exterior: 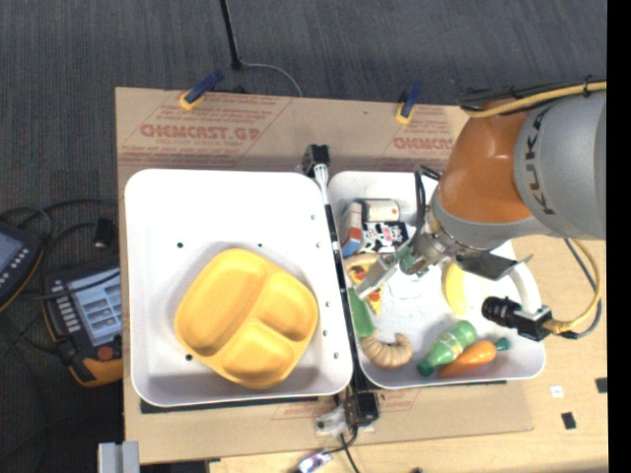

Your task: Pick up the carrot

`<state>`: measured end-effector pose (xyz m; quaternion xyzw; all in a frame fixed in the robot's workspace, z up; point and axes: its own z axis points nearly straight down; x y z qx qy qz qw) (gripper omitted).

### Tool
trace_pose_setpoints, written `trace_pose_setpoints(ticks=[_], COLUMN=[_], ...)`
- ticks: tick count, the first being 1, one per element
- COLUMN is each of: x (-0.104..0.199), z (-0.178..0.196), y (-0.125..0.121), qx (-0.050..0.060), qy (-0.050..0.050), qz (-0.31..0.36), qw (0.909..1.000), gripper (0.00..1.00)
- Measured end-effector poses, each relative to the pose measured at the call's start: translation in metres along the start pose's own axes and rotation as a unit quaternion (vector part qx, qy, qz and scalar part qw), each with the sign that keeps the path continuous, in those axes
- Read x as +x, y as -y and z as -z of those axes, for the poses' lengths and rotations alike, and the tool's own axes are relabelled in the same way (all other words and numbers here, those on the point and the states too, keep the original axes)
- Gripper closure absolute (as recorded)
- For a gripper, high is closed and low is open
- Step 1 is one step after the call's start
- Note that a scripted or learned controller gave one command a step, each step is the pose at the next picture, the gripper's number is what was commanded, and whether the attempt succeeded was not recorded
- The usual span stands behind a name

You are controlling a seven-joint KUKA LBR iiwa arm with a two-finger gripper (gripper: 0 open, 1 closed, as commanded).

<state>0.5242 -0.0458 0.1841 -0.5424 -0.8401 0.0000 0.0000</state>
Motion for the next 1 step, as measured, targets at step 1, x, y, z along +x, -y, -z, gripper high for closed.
trace_pose_setpoints(ticks=[1], x=[-0.0913], z=[-0.0468], y=[0.0398], qx=[0.001], qy=[0.001], qz=[0.039], qw=[0.9993], gripper=[0.0])
